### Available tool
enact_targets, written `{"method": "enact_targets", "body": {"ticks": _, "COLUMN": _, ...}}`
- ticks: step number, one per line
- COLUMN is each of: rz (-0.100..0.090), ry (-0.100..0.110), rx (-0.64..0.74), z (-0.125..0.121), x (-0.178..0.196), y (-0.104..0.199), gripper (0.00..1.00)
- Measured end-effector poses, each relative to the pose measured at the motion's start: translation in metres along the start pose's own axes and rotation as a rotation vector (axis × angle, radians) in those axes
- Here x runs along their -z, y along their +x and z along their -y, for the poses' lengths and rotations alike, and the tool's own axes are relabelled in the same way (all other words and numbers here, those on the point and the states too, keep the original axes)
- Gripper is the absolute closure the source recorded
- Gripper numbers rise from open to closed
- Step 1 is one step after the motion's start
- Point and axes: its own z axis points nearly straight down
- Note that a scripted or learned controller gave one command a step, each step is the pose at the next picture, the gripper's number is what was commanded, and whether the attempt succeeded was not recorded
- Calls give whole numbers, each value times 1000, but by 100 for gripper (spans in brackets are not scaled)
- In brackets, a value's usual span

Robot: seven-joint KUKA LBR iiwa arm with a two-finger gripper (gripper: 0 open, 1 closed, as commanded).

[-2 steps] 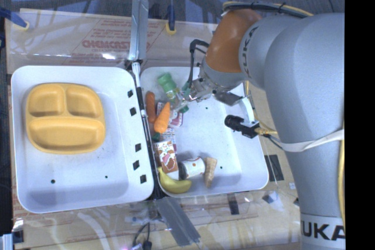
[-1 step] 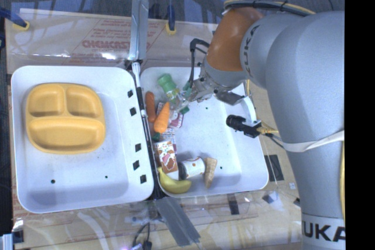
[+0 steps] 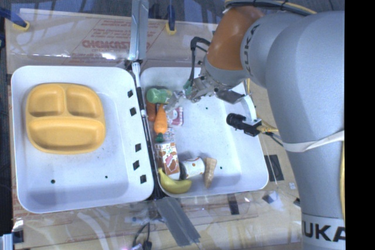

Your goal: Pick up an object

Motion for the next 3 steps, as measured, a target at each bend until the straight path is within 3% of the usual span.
{"method": "enact_targets", "body": {"ticks": 1, "rz": 13, "ry": -20, "rx": 199, "z": 27, "x": -14, "y": 24, "gripper": 0}}
{"method": "enact_targets", "body": {"ticks": 2, "rz": 13, "ry": -19, "rx": 203, "z": 27, "x": -5, "y": 24, "gripper": 100}}
{"method": "enact_targets", "body": {"ticks": 3, "rz": 12, "ry": -20, "rx": 136, "z": -17, "x": 117, "y": 70, "gripper": 100}}
